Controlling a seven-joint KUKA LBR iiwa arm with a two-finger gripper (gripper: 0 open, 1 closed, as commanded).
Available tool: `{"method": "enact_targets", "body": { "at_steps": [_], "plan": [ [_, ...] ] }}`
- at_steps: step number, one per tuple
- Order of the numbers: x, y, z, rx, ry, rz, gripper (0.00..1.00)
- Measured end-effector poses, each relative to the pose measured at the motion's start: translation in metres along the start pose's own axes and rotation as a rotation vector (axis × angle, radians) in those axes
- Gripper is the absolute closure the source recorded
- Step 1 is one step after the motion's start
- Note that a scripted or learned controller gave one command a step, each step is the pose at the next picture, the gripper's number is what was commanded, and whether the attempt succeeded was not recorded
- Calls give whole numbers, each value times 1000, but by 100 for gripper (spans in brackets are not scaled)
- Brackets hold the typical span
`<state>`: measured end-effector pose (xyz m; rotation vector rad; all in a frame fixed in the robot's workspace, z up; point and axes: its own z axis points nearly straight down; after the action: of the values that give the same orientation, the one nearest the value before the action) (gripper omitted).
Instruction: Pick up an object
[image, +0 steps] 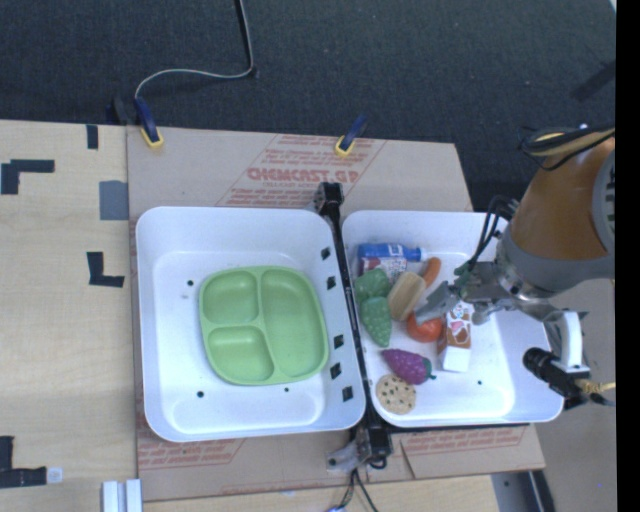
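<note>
Toy food items, heaped in right bin (500, 395), gripper (437, 303) low among them
Left bin (165, 330): green divided tray (264, 325). Right bin: blue carton (387, 257), purple grapes (407, 364), cookie (396, 394). Gripper finger spread: cannot tell

Grey arm (560, 225) from right, wrist bent downward, leftward

Left of the gripper (440, 303), toys crowd the right bin (500, 400): bread (405, 294), tomato (425, 328), carton (458, 340) touching; bare floor lies below and right
</note>
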<state>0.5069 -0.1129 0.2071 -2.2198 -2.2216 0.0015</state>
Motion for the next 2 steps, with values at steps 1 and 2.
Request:
{"method": "enact_targets", "body": {
  "at_steps": [1,2],
  "plan": [
    [-28,60,100,-36,-14,0,0],
    [-8,42,104,-40,-14,0,0]
  ]
}}
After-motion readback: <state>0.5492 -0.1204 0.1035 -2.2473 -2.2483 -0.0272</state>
